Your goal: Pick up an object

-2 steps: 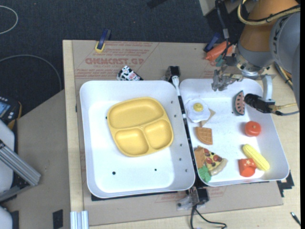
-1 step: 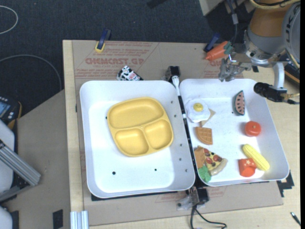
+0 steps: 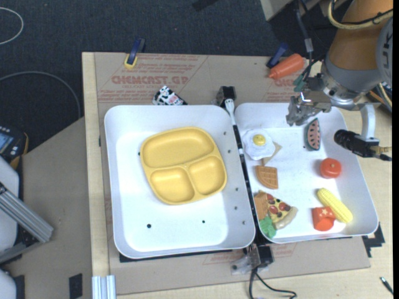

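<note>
While the grey arm [image 3: 355, 48] with its orange band leans in from the upper right corner of the frame, its wrist bends down and toward the left, bringing the gripper [image 3: 303, 113] low over the upper edge of the right bin [image 3: 365, 195]. Its dark fingers point downward near the bin's upper rim, just left of the watermelon slice [image 3: 313, 134]. Whether those fingers are spread or pressed together cannot be told from this angle, and nothing is visibly caught between them.

Toy foods lie scattered in the right bin. A fried egg [image 3: 259, 142] sits at upper left, with a waffle piece [image 3: 268, 177] just below it. Lower left holds a pizza slice [image 3: 276, 210] resting on something green. A red tomato [image 3: 330, 167] lies toward the right side, below the watermelon slice. A yellow corn cob [image 3: 335, 205] lies tilted at lower right, touching a red piece [image 3: 322, 219] beside it.

Filling the centre of the frame, the left bin [image 3: 124, 229] carries a yellow divided plate [image 3: 182, 164] with three compartments, set at a slant.

Outside the bins, on the brown bench top, an orange carrot [image 3: 287, 66] lies near the upper right, just beside the arm. A small black-and-white object [image 3: 168, 96] rests above the left bin, and a blue and yellow clip [image 3: 133, 54] sits at the bench's upper edge.
</note>
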Controlling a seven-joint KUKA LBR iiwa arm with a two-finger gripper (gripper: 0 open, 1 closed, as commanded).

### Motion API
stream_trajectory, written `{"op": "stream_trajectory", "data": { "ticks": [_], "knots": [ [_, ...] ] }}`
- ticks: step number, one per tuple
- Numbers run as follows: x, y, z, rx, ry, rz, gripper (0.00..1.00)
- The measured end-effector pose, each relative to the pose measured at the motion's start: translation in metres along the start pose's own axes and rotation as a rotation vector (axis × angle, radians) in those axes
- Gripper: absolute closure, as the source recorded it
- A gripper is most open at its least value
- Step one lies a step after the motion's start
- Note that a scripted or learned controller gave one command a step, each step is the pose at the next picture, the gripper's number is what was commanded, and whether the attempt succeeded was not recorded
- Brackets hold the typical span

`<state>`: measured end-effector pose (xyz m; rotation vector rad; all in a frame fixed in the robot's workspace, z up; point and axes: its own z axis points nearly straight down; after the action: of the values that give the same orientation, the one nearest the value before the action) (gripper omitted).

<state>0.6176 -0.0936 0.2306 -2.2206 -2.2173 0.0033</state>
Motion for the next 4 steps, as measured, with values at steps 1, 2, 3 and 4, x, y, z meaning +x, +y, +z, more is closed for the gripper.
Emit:
{"op": "stream_trajectory", "data": {
  "ticks": [1, 2, 3, 4],
  "knots": [
    [0.026, -0.04, 0.012, 0.001, 0.001, -0.003, 1.0],
    [0.046, -0.08, 0.016, 0.002, 0.001, -0.003, 1.0],
    [0.055, -0.077, 0.007, -0.006, -0.001, -0.003, 1.0],
    [0.049, -0.089, 0.012, -0.001, 0.0, 0.0, 1.0]
  ]
}}
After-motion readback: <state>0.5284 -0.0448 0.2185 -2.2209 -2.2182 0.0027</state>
